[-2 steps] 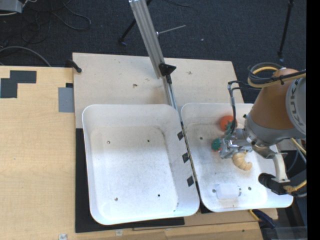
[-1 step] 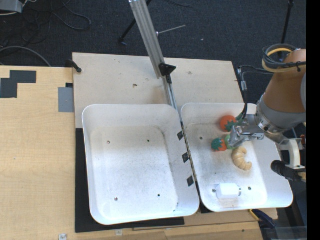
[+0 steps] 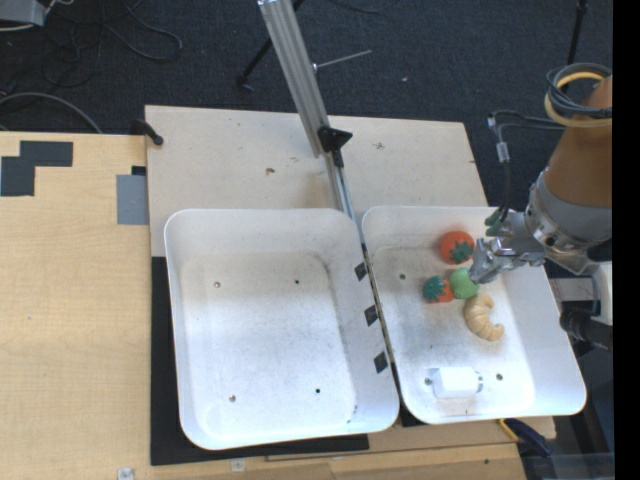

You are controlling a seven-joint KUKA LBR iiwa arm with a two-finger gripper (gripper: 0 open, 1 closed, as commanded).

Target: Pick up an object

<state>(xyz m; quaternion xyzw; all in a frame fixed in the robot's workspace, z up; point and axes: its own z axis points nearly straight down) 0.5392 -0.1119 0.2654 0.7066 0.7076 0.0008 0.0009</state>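
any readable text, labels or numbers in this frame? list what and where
None readable.
White block in the right bin: no print that can be made out.
Tomato, green toy, strawberry-like piece, croissant: no markings visible.
Arm's orange band and gripper: no legible label at this resolution.
Left bin: dark specks, no characters.

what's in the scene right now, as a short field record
arm: grey with orange band, reaching in from the right
claw: low over the right white bin, at the green round toy
right bin contents: orange-red round toy, green round toy, small red and teal toy, tan croissant-shaped toy, white rectangular block
left white bin: speckled floor
held: nothing seen
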